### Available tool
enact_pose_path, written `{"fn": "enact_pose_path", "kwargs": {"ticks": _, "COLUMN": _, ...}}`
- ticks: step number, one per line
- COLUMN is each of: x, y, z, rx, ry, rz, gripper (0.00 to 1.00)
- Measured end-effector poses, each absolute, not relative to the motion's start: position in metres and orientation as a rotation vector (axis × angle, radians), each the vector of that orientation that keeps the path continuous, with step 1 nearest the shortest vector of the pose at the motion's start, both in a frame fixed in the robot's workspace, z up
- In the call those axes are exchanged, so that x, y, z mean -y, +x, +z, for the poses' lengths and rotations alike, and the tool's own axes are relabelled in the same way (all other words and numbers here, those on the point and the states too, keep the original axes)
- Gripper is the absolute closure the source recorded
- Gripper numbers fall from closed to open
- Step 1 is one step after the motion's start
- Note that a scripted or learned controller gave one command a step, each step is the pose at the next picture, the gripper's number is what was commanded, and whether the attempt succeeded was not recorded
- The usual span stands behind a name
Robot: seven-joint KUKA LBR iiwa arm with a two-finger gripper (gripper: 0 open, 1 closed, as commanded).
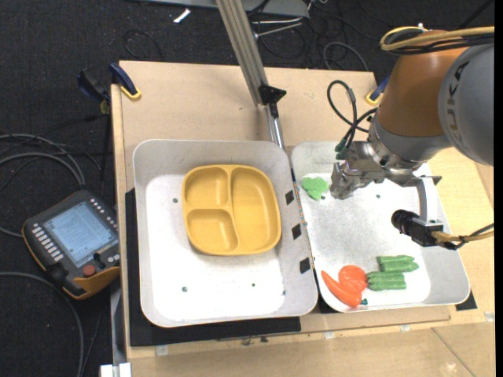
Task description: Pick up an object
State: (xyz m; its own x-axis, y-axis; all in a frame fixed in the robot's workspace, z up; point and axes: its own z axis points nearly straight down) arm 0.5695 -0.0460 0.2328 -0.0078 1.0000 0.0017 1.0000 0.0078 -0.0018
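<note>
We see the arm (pixel 440 77) bent down from the right, gripper (pixel 343 185) low in the right bin (pixel 369 226); finger state indeterminate. The light green piece (pixel 315 187) lies just left of it, far-left in that bin, its long axis unclear.

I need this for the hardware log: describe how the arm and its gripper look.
The bulky grey arm has rounded links with an orange band above the wrist and dark lettering on its side. Black and yellow cables loop around it. The small metallic grey gripper sits below a grey flange, with a black cylindrical attachment on a bracket beside it.
</note>
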Motion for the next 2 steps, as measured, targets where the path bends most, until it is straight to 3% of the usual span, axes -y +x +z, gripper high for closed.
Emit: {"fn": "enact_pose_path", "kwargs": {"ticks": 2, "x": -0.06, "y": 0.55, "z": 0.23, "rx": 2.229, "ry": -2.21, "rz": 0.001, "gripper": 1.0}}
